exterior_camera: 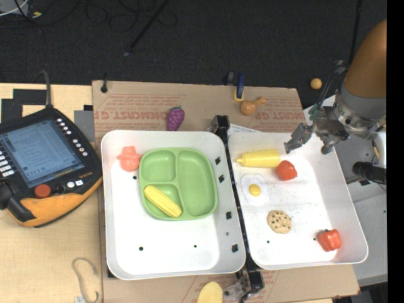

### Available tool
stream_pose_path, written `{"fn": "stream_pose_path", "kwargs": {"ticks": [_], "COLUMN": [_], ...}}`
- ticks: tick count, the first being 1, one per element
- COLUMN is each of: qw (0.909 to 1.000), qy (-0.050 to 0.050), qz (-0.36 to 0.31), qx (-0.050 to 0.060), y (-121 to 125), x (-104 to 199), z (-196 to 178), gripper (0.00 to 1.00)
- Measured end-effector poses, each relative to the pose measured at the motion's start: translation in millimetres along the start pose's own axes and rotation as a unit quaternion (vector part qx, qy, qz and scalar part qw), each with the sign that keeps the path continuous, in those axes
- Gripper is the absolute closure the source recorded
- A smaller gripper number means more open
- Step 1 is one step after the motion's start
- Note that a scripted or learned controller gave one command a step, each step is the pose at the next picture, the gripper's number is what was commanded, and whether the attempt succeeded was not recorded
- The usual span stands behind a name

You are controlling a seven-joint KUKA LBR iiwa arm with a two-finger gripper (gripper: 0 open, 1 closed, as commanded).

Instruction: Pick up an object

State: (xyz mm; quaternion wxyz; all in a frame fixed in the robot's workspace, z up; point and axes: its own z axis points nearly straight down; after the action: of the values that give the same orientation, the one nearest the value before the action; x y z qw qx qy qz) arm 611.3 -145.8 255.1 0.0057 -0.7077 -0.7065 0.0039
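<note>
Fingers (297, 142) spread apart, with nothing between them: that is how the gripper (311, 141) stands, hanging over the upper right corner of the right bin (353, 226), the orange-banded arm (369, 62) rising behind it. The fingertips point down and toward the bin's middle.

Nearest below are a red tomato (286, 170) and a yellow bottle (259, 159), the two lying just beside each other, perhaps touching. Any of the bin's things would serve the task; these two look the likeliest targets. Lower in the same bin lie a fried egg (254, 188), a cookie (279, 221) and, near the lower right corner, a red pepper (329, 239).

The left bin (126, 245) holds a green divided plate (180, 182) with a corn cob (163, 201) in its lower compartment, and a pink toy (129, 159) by the plate's upper left. Outside the bins, purple grapes (175, 117) and a small duck (251, 106) rest on the cardboard (145, 103), and a control tablet (44, 163) sits at far left.

Risks from here: the tomato is round and may roll off when one finger meets it first; a descent between tomato and bottle could nudge both and close on neither. The egg and cookie lie flat, so fingers might scrape the bin floor and slip over them.
</note>
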Motion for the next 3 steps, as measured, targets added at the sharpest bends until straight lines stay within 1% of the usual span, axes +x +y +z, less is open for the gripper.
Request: {"fn": "stream_pose_path", "kwargs": {"ticks": [1, 2, 3], "qw": [1.0000, 1.0000, 1.0000], "qy": [-0.001, 0.000, -0.001], "qz": [-0.001, 0.000, -0.001], "qx": [-0.006, -0.003, -0.004], "y": [2, -1, 5], "x": [0, 8, 2], "z": [-7, 50, 103], "gripper": [0.00, 0.00, 0.00]}}
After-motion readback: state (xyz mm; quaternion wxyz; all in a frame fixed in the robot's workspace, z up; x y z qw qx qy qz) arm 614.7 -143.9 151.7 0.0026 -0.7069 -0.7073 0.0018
